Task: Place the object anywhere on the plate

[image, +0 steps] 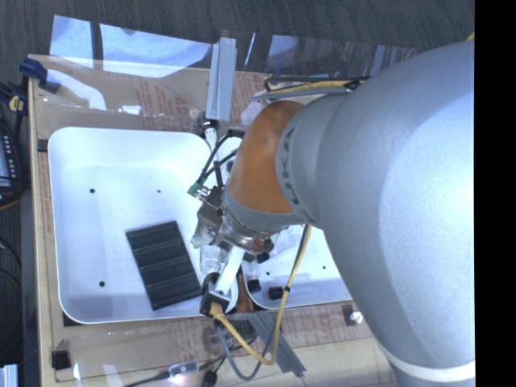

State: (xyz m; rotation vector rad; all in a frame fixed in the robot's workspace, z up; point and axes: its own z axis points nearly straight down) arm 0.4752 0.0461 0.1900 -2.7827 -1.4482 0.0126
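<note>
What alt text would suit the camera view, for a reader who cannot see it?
A grey robot arm reaches in from the right, hiding most of the right bin, its gripper near the border between the two white bins. A dark ribbed slab lies flat in the left bin.

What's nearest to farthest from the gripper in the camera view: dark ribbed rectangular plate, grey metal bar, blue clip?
1. Dark ribbed rectangular plate, left bin, beside the gripper.
2. Grey metal bar, behind that bin.
3. Blue clip, far top-left.
</note>
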